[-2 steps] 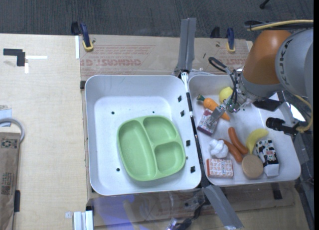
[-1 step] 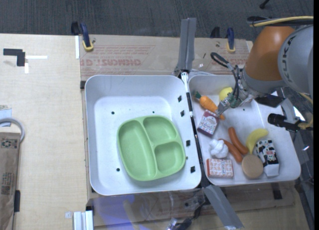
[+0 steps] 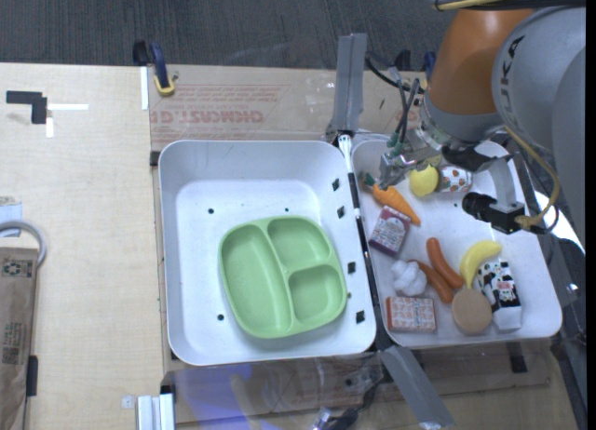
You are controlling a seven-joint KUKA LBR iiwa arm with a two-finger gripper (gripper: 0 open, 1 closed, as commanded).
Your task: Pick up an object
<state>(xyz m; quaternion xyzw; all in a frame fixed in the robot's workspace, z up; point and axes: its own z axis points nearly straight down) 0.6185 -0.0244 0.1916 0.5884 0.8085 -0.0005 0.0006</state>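
the gripper (image 3: 396, 166) is hovering beside the yellow lemon (image 3: 425, 181) and carrot (image 3: 396, 200), grip state i cannot tell, so it should be centering over one before descending.

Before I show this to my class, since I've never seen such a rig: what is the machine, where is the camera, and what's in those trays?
It is one robot arm, grey with an orange band, reaching in from the right. The camera looks down at a slant from above the bench. Two shallow white bins sit side by side. The left bin holds a green divided plate. The right bin holds toy food: a carrot, a lemon, a banana, sausages, a cookie and small cartons. The gripper hangs over that bin's far corner, near the carrot; I can't tell whether it holds anything.
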